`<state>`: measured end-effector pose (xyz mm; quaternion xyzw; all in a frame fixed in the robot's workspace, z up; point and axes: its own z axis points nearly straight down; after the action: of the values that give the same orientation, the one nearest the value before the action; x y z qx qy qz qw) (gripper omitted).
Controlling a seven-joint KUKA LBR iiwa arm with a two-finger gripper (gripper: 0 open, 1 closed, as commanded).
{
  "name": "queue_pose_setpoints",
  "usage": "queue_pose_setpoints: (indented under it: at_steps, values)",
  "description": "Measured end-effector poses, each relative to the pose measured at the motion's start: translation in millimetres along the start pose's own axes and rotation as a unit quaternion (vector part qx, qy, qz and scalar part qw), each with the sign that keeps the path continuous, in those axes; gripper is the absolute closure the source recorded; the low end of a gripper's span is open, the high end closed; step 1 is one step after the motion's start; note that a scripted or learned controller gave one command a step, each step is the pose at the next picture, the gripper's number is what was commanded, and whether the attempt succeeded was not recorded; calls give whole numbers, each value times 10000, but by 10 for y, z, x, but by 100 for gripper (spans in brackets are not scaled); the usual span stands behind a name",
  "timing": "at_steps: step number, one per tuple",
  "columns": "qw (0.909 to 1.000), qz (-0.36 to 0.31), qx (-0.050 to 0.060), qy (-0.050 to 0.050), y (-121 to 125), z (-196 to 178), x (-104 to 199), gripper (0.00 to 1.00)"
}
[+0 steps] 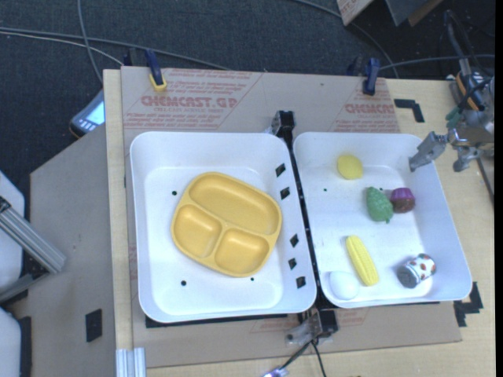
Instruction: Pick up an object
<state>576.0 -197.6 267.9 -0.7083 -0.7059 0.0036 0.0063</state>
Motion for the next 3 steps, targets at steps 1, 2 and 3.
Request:
queue_pose_setpoints:
  at_steps: [1, 2, 3]
  values:
    - [10000, -18, -66, -15, 22, -75, 8, 0]
    - [10000, -11, -34, -6, -48, 471, -65, 0]
    - [10000, -14, -31, -2, -20, 1104, -65, 0]
